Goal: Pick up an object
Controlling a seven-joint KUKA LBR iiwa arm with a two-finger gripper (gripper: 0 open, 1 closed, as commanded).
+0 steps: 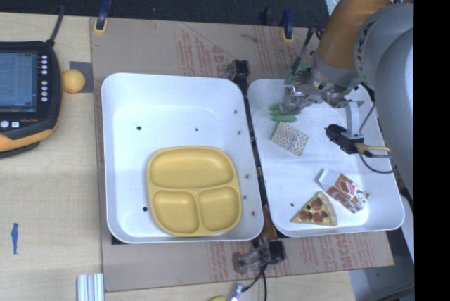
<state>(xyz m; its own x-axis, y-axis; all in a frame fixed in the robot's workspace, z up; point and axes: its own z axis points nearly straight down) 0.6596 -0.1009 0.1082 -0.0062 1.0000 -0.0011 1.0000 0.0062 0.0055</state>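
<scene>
My gripper [298, 93] is low over the far left corner of the right bin [383, 222], below the orange wrist band. A small green object [281, 112] lies right under and beside its tip; whether they touch is unclear. Just in front of it lies a speckled square pad [290, 138]. Toward the near side of the same bin sit a toy pizza slice [315, 211] and a small red-and-white packet [344, 193].
The left bin [119, 152] holds a yellow divided tray [194, 190]. A black cable clip [343, 138] hangs off the arm over the right bin. A teach pendant [24, 95] and an orange ball [73, 80] rest on the bench at left.
</scene>
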